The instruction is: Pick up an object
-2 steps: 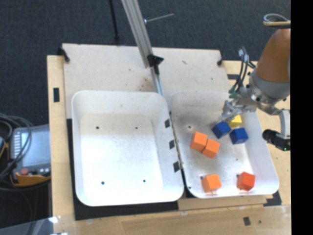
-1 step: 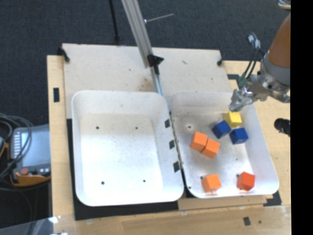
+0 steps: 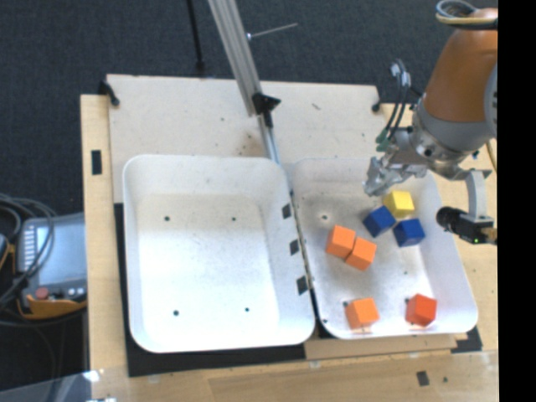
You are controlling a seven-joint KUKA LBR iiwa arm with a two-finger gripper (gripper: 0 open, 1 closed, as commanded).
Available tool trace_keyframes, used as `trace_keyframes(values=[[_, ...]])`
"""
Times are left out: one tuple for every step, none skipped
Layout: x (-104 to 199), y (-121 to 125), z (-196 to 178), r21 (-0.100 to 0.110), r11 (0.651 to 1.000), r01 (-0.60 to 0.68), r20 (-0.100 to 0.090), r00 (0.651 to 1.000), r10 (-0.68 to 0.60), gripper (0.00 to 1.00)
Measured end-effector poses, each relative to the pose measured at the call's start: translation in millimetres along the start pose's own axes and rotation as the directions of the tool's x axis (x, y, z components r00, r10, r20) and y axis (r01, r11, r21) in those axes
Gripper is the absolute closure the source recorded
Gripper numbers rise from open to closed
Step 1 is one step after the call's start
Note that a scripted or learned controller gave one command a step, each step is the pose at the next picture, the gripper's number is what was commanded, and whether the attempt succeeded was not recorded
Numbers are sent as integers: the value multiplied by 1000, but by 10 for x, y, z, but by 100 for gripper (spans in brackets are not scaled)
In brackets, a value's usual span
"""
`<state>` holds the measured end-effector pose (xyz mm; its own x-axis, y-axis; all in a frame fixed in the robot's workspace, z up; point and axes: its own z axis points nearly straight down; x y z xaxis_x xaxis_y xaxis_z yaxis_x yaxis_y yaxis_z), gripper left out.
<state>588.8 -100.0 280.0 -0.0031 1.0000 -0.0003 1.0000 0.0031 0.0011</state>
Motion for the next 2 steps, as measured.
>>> trace_keyframes(values=[[456, -168, 110, 0, 1000, 1, 0, 1000, -1, 100], [958, -193, 287, 2, 1000, 3, -1, 1000, -3, 100]])
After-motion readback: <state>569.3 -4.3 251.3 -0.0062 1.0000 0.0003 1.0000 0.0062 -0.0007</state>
